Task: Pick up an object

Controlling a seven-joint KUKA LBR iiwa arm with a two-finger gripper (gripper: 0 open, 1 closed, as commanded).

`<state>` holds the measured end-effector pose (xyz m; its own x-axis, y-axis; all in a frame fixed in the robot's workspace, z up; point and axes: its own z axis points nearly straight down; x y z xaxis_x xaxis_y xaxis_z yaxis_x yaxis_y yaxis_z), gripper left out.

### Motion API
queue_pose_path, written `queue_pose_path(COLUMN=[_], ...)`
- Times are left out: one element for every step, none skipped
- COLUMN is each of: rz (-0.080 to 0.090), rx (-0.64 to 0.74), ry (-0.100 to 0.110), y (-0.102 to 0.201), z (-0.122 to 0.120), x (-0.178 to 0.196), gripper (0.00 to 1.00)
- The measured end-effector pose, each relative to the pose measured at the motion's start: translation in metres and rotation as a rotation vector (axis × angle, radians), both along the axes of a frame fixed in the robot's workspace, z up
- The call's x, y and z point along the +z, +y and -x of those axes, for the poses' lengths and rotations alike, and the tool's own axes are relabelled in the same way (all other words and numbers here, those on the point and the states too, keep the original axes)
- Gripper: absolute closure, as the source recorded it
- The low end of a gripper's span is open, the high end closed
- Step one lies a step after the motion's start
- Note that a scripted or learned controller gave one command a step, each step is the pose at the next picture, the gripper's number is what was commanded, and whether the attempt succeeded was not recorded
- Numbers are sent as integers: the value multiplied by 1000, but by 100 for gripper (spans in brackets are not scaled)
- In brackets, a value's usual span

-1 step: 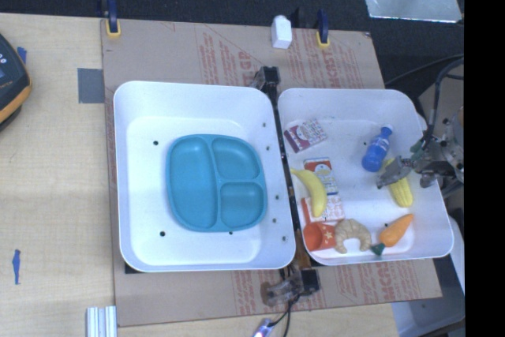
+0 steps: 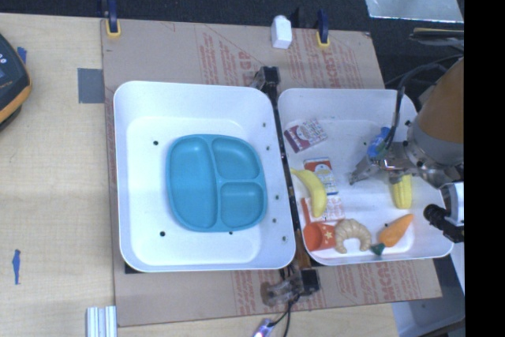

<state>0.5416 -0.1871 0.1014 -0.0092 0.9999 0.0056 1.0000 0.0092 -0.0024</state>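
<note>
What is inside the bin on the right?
The right bin holds a banana, corn, carrot, croissant and small packets. The arm hides its right edge.

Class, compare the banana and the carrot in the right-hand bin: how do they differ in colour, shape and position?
The banana is yellow; the carrot is orange with a green end. The banana curves; the carrot is straight and tapered. The banana lies by the bin's left wall, the carrot near its front right corner. Both lie flat in the same white bin.

One fixed overhead camera looks down at a slant on both bins (image 2: 126,170), arm (image 2: 442,110) entering right.
</note>
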Motion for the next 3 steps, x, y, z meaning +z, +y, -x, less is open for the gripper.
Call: queue_pose_path(rz=[4,4,5], rx=[-5,-2,3], ry=[0,0,2], y=[9,-23,-24], z=[-60,-115,-115], x=[-9,-9,2], gripper=[0,0,100])
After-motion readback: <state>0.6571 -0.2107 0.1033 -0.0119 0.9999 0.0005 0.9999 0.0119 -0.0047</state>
